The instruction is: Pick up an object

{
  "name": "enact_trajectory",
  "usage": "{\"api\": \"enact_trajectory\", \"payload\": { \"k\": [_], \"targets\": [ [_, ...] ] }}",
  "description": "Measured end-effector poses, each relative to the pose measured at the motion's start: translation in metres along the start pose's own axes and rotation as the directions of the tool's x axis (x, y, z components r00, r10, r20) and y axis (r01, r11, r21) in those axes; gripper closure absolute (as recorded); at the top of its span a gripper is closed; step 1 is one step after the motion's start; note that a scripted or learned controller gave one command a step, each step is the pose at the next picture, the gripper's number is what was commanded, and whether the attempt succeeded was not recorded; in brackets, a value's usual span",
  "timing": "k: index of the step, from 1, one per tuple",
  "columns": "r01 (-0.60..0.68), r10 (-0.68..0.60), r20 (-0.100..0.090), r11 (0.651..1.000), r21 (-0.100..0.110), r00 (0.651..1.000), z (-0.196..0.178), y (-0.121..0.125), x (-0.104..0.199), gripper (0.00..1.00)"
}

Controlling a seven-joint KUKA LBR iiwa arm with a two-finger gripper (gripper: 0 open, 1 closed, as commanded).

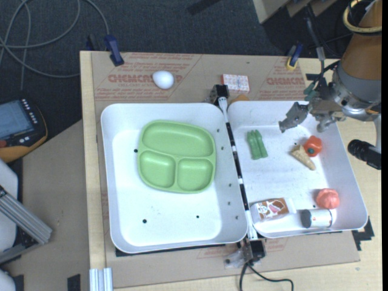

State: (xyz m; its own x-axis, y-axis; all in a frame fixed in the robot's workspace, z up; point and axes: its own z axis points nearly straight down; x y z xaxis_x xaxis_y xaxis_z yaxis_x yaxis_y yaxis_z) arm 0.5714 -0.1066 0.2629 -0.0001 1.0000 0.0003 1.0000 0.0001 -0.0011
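Two white bins sit on the table [182, 71]. At upper right, the tool [310, 117] hangs with fingers apart, holding nothing. Left of it lies the green stick [256, 144], pointing up-down.

The arm [364, 53] is cut off by the right edge; tool [309, 119] fingertips blur.

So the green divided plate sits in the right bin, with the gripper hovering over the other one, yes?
Not quite. The camera view shows the green plate in the left bin; the gripper hovers over the right bin, among the small items.
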Motion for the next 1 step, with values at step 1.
{"api": "enact_trajectory", "payload": {
  "k": [1],
  "targets": [
    [-0.001, 0.001, 0.0, 1.0, 0.002, 1.0, 0.1009, 0.0202, 0.0, 0.0]
  ]
}}
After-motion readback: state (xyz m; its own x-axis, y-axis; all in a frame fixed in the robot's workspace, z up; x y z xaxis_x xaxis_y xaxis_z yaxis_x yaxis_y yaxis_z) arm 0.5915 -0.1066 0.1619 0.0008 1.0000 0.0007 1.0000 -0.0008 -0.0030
